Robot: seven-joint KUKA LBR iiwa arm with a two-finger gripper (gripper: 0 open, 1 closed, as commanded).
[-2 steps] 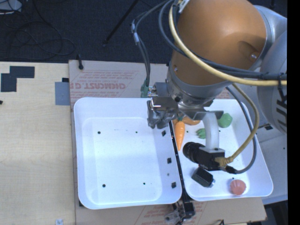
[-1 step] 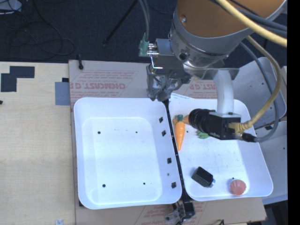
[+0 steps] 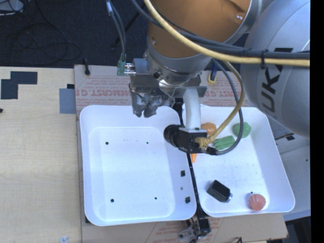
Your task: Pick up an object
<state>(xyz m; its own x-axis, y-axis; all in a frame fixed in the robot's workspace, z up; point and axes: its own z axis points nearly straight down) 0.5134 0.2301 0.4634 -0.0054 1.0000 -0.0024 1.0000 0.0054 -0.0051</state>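
My gripper (image 3: 145, 108) hangs over the back edge of the left bin (image 3: 96, 135), its dark grey fingers drawn together with nothing between them. The objects all lie in the right bin (image 3: 273, 156). A black block (image 3: 219, 191) and a reddish ball (image 3: 256, 201) sit near its front. A green piece (image 3: 242, 130), a second green piece (image 3: 225, 143) and an orange piece (image 3: 208, 129) lie at its back, partly behind the arm's cable and fittings. The gripper is well left of and apart from all of them.
The arm's grey and orange body (image 3: 202, 24) fills the upper middle and right of the view. A white cylinder and black fitting (image 3: 185, 135) hang over the divider between the bins. Cardboard (image 3: 101, 92) lies under the bins.
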